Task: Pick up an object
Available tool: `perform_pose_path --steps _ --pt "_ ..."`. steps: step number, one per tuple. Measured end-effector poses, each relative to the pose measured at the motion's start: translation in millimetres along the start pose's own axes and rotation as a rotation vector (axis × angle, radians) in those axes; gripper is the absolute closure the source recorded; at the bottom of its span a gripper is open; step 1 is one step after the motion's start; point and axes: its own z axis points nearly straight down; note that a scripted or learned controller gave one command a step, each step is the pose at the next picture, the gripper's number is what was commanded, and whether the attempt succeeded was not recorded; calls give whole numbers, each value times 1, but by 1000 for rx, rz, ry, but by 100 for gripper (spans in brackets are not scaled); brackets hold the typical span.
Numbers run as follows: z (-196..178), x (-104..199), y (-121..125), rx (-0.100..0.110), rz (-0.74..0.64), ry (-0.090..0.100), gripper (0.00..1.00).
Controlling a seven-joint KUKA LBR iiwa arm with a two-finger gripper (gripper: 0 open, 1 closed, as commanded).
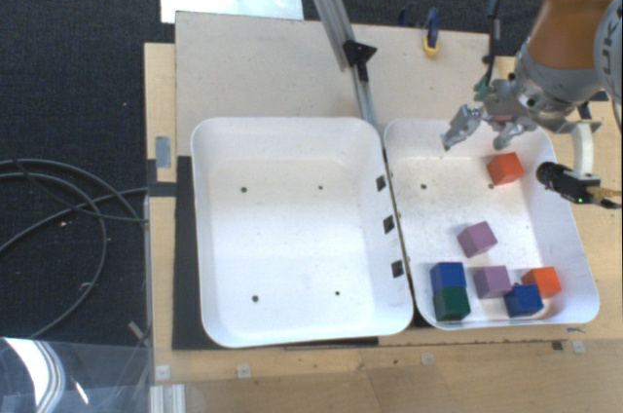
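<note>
We see the gripper (482,132) hanging over the far part of the right bin (565,226), its jaws spread apart with nothing between them. An orange cube (504,169) lies on the bin floor just near-right of the jaws, close to one fingertip but apart from it. Nearer to us a purple cube (476,238) sits alone in mid-bin, well clear of the jaws. Along the near wall we find a cluster: a blue cube (448,276) touching a green cube (452,304), a second purple cube (492,281), another blue cube (523,301) and a smaller orange cube (543,281) pressed together. The left bin (209,206) stands beside it on the surface (263,70). We can read no labels or writing anywhere
</note>
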Motion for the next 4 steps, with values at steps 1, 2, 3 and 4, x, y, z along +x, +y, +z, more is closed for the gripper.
perform_pose_path --steps 1,2,3,4 --pt "14 -48 -88 5 10 -3 0" --pt "133 -89 -79 -5 -2 -3 0" --pt "151 -67 -141 7 4 2 0" --pt "149 -13 -60 -7 -9 0 0"
